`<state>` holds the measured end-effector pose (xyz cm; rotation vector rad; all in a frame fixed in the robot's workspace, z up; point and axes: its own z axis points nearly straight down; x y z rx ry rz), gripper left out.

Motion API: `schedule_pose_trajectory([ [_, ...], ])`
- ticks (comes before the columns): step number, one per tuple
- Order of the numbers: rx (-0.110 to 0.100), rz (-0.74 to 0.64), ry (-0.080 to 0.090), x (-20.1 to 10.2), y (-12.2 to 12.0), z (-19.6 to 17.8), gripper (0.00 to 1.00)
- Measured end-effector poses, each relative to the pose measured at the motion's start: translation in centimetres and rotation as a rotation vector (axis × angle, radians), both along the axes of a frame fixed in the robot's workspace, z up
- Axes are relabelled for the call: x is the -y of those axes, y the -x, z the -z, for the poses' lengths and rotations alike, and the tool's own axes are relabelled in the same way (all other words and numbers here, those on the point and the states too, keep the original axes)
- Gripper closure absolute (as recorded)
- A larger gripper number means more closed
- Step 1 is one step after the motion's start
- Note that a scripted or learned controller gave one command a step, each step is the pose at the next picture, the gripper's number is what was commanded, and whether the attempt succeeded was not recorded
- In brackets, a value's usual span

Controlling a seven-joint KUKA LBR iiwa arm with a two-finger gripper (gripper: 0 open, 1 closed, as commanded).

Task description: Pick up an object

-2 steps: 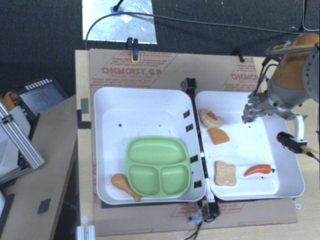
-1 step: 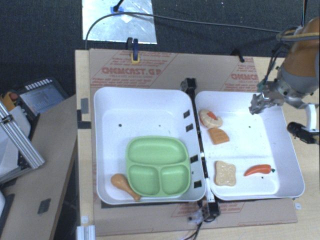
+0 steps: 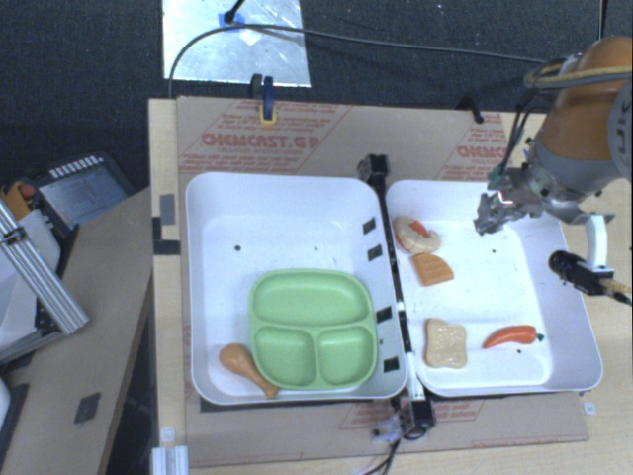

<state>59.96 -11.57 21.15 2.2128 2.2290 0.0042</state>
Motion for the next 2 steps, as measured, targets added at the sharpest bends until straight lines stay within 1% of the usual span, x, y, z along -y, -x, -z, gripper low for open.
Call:
schedule_pose_trajectory([
  [1,-0.002,0.0,0.0,-4.2,2.3,0.4,1.0],
  [2,-0.004,-0.001,-0.001,-9.1,4.5,1.0,1.0],
])
